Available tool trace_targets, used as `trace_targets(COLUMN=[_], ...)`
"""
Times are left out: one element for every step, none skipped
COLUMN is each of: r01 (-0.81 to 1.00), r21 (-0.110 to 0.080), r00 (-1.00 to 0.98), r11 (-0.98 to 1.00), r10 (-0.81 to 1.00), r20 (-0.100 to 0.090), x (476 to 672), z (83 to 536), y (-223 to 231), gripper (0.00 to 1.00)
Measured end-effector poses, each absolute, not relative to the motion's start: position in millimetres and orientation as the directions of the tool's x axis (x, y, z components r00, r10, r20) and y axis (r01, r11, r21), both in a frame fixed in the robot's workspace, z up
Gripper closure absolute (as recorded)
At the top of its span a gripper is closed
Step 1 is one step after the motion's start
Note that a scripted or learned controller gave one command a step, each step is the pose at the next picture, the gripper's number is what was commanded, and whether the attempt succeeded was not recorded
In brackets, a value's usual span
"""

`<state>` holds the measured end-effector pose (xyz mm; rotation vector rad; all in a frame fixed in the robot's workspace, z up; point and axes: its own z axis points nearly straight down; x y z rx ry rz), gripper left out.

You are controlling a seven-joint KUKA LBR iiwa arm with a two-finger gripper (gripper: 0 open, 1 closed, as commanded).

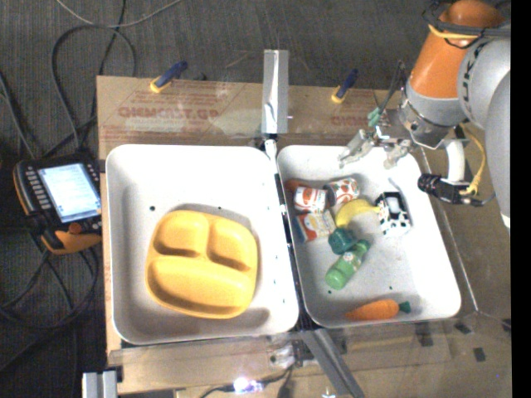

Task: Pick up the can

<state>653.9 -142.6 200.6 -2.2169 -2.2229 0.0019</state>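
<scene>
- Desk [191, 110]: flat brown board under two shallow white bins, with two blue-handled clamps at its far edge.
- Left bin [124, 222]: smooth white plastic with rounded corners. It holds a yellow tray [202, 261], glossy, with three shallow compartments.
- Right bin [431, 280]: same white plastic, holding a cluster of small items.
- Can [309, 198]: short cylinder with a red and white label, lying on its side in the far left part of the right bin, close to the wall shared with the left bin. Its long axis runs roughly left to right across the view; which end is the top cannot be told.
- Near the can: a second red and white packet [345, 191] just to its right, a flat red packet [309, 225] just in front, a yellow banana [355, 211], a teal lump [341, 240], a green bottle [347, 265] lying at a slant, and a black and white block [393, 211].
- Carrot [377, 309]: orange, tapered, green tip, lying along the near wall of the right bin, well apart from the cluster.
- Tool [375, 143]: thin metal fingers, spread open, above the far edge of the right bin. Nothing sits between the fingers; they touch no item. The can lies to the left of the tool and nearer the camera, apart from it.
- Arm [452, 56]: grey casing with an orange band, entering from the right.
</scene>
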Motion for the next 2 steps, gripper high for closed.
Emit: trace_targets(r01=[1.0, 1.0], r21=[0.0, 0.001], r00=[-0.019, -0.02], r11=[0.019, 0.02], r10=[1.0, 1.0], r20=[-0.002, 0.0], x=[642.9, 643.7], z=[94.1, 104.3], y=[-127.0, -126.1], gripper=[0.0, 1.0])
